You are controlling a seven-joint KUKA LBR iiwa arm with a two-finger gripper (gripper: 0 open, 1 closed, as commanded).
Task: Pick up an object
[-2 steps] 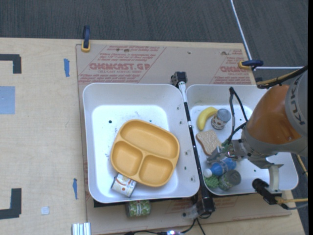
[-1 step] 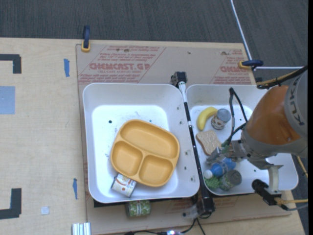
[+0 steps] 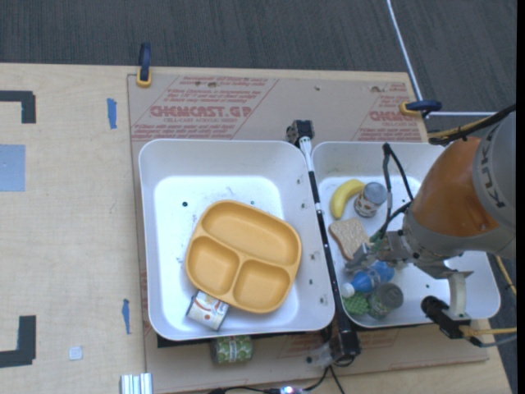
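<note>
The right bin (image 3: 484, 298) holds a yellow banana (image 3: 344, 196), a small grey-lidded jar (image 3: 372, 199), a slice of toast (image 3: 349, 236), a blue bottle (image 3: 367, 279), a grey can (image 3: 385, 298) and a green item (image 3: 358, 305). My gripper (image 3: 379, 254) reaches down from the right, over the toast's right edge and the blue bottle. The arm's orange band (image 3: 449, 194) hangs over the bin's right half and covers the wrist.
The left bin (image 3: 156, 220) carries a yellow three-compartment plate (image 3: 244, 255), with a small white carton (image 3: 206, 310) at its lower left. A green can (image 3: 233, 350) lies on the bench below that bin. Black clamps sit between the bins.
</note>
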